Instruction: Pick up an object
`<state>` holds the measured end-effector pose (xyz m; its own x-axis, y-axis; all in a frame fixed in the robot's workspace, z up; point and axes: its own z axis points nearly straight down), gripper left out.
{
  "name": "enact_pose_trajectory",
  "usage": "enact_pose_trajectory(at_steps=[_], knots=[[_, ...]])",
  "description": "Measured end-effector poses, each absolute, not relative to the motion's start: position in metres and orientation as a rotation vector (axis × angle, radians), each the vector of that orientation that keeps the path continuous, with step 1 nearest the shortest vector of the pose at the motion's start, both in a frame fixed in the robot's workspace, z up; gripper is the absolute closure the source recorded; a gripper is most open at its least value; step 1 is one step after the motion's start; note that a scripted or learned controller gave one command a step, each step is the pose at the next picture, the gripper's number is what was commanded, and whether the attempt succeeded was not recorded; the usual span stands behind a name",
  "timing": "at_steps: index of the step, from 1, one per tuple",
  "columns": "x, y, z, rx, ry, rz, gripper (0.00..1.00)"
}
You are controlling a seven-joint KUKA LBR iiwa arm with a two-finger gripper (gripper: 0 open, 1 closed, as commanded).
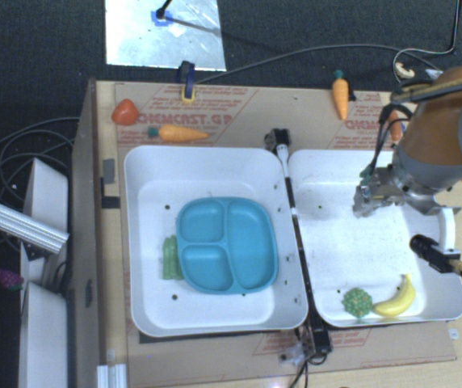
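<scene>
A yellow banana (396, 299) and a green broccoli-like piece (358, 301) lie close together at the near edge of the right bin (328, 233). My gripper (366, 200) hangs over the upper middle of that bin, well above and apart from both. The left bin (146, 217) holds a blue divided plate (226, 245) with a green strip (170, 258) against its left side.
On the cardboard behind the bins lie an orange carrot (177, 133), a red-orange fruit (124, 112), another carrot (341, 97) and a blue clamp (187, 81). Cables run across the dark floor at left and top. A black part (434, 254) juts from the arm over the right bin.
</scene>
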<state>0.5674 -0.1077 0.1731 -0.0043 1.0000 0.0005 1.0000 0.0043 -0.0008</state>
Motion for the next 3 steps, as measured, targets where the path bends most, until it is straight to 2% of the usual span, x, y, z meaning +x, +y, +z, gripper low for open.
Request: enact_pose_trajectory(at_steps=[1,2,3], knots=[[0.569,-0.108,0.184,-2.218,-2.228,-0.003,1.0],[0.543,-0.069,0.184,-2.218,-2.226,-0.001,1.0],[0.549,-0.043,0.184,-2.218,-2.226,-0.002,1.0]])
